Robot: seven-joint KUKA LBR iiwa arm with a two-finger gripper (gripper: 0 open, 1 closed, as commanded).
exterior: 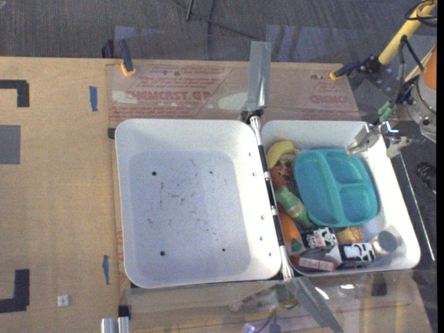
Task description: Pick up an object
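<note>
Counter [55,186], tan, carrying two white bins side by side. Left bin [132,144]: bare floor with faint scuffs. Right bin [409,248]: holds all the candidate objects, crowded together. The largest is a teal tray [338,188] with compartments, lying flat across the bin's middle. Along the dividing wall, from far to near, lie a banana [279,150], a green bottle [291,205] and an orange item [291,236]; at the near end sit a black-and-white carton [320,238] and a small grey cap [387,241], with other small items too jumbled to name.

Arm at the right edge, with the gripper [378,136] above the right bin's far right corner, beside the tray's far edge; whether it is wide or narrow cannot be told, and nothing is seen in it.

Judged step: approach. A clean pick probably favours a narrow item such as the bottle or banana, descending vertically with the closing axis across its short side, clear of the tray rim and the bin wall.
</note>
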